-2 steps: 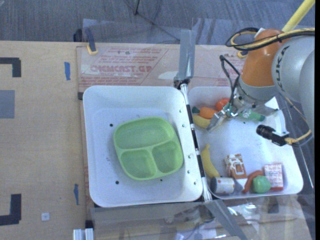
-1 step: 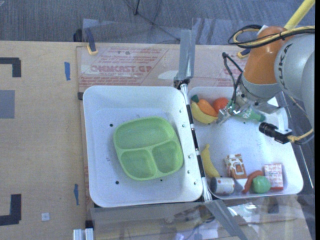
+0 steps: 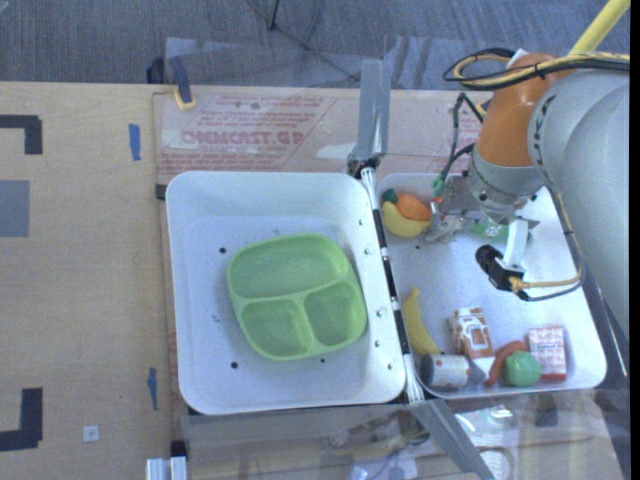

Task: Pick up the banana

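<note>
Yellow, the banana (image 3: pixel 418 323) is lying against the right bin's (image 3: pixel 590 353) left wall, while the gripper (image 3: pixel 446 220), its finger state unclear, is hanging well apart.

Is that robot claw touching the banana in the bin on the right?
Apart. The camera view shows the gripper up at the bin's far end, near an orange and yellow fruit, while the banana lies by the left wall with bare bin floor between them.

Green divided plate (image 3: pixel 295 296) — alone in left bin (image 3: pixel 190 203).
</note>
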`<control>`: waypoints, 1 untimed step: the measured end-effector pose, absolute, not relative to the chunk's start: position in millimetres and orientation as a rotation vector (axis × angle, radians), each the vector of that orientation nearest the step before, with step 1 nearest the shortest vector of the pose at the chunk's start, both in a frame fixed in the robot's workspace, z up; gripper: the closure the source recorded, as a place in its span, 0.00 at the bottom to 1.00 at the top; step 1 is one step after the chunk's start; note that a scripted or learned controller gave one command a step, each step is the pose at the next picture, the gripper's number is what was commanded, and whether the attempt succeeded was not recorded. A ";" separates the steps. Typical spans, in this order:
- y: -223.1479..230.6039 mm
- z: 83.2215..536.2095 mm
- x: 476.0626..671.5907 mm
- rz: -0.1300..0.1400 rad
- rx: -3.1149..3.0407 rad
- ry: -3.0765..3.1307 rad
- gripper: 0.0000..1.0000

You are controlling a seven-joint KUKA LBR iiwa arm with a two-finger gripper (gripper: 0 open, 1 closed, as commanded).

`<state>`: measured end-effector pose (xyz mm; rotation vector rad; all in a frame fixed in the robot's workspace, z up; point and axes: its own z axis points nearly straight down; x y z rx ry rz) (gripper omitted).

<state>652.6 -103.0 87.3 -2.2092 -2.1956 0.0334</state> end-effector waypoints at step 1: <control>-134.5 90.0 603.2 -0.010 -2.398 -2.039 1.00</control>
